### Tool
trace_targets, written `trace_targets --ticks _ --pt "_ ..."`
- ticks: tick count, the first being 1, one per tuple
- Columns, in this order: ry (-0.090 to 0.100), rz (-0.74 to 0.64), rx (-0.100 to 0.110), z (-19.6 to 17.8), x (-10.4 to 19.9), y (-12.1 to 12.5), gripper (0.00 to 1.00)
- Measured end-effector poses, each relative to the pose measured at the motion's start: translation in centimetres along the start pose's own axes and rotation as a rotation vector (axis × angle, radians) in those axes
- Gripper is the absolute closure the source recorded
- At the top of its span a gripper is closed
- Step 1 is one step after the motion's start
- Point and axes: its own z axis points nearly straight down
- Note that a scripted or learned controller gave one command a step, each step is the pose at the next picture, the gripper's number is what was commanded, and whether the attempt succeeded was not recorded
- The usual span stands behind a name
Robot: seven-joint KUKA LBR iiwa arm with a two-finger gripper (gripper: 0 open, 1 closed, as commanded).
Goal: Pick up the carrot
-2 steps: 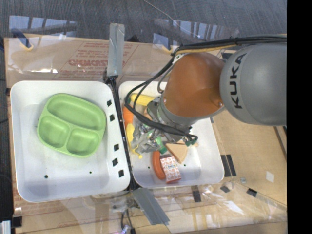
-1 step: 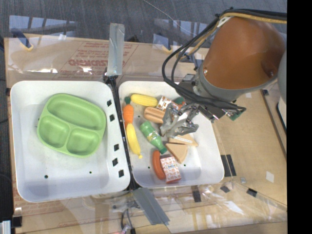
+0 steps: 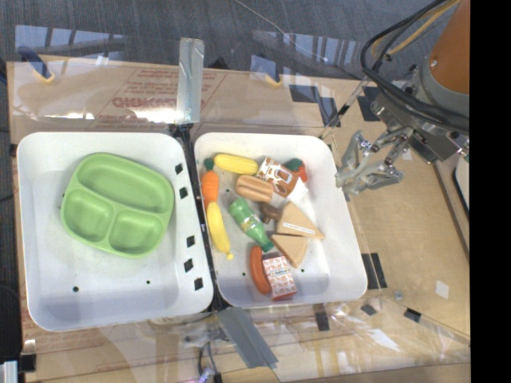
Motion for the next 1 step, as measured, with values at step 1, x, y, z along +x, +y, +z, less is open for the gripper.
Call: trace_targets --ticks 1 --pt "0.007 -0.148 -0.015 7.35 5.99 -5.24 1.0"
